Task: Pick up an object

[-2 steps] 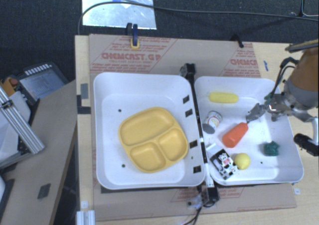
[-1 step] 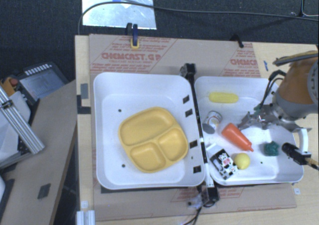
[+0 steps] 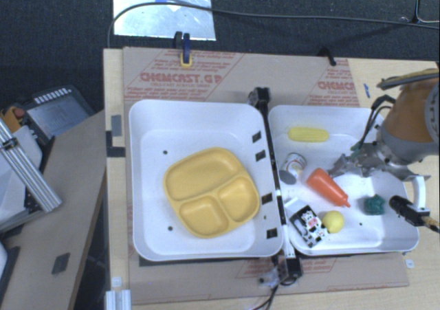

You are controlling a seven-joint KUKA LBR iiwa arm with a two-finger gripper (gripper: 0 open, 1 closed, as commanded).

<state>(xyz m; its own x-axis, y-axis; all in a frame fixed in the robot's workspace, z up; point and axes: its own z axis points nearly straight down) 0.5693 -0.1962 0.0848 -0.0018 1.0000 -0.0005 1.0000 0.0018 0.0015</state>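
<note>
The arm is reaching in from the right, its gripper [image 3: 347, 163] hovering over the right bin [image 3: 395, 236], just beside the orange carrot [image 3: 328, 187]. Whether its fingers are wide or narrow, I cannot tell. A yellow divided tray [image 3: 210, 192] is lying in the left bin [image 3: 148, 130].

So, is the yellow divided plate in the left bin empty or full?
Empty. The yellow divided plate lies flat in the left bin, and its three compartments show bare yellow.
</note>
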